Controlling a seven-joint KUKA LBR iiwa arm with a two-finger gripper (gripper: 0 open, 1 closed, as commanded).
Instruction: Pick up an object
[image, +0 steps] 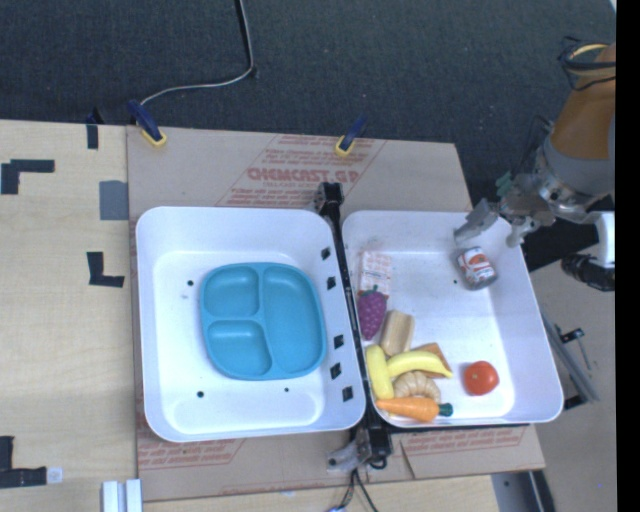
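Two shallow white bins sit side by side on the tabletop (60, 300), resting on one sheet of printed cardboard (290, 175) held by two yellow clamps at its far edge. The left bin (160, 260) carries a single blue divided tray (264, 320) with three compartments. The right bin (520, 340) holds the loose items: one small can (478, 267) with a red and white label lying on its side near the far right corner, one red tomato (481, 377) toward the near right, and a cluster along the left wall made up of one white packet (376, 270), one bunch of purple grapes (371, 312), one tan bread-like piece (398, 330), two yellow bananas (412, 364), one pale pastry-like item (418, 386), and one orange carrot (410, 408) at the near edge. The end effector (490, 222) hangs over the far right rim of the right bin, just beside and above the can; nothing shows between its fingers, and I cannot tell how far apart they stand. The can and tomato lie well apart from the cluster.
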